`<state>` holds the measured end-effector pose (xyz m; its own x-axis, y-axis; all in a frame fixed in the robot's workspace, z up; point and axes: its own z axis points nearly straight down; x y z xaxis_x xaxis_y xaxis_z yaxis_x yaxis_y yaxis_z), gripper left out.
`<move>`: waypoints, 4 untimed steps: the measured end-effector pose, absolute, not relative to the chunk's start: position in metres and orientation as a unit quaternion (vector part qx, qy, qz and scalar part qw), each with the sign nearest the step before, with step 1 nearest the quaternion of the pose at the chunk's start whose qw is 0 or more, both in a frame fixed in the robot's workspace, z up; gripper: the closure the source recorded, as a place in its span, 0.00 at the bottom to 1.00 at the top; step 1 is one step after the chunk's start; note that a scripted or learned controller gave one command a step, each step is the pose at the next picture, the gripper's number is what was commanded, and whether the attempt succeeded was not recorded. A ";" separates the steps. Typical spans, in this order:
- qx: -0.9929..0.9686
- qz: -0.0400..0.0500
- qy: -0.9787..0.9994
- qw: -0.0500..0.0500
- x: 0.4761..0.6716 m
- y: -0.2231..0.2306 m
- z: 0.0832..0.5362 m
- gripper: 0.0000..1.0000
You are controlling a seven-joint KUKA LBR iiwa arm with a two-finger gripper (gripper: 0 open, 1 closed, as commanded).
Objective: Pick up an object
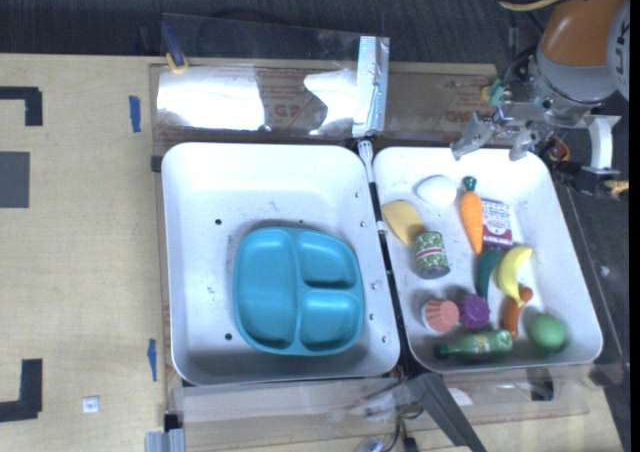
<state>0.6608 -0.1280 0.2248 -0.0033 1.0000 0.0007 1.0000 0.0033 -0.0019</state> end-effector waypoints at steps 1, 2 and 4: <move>-0.692 -0.002 -0.722 -0.002 0.636 -0.121 0.105 0.00; -0.697 -0.001 -0.717 -0.002 0.559 -0.134 0.087 0.00; -0.777 -0.004 -0.630 -0.004 0.565 -0.139 0.096 1.00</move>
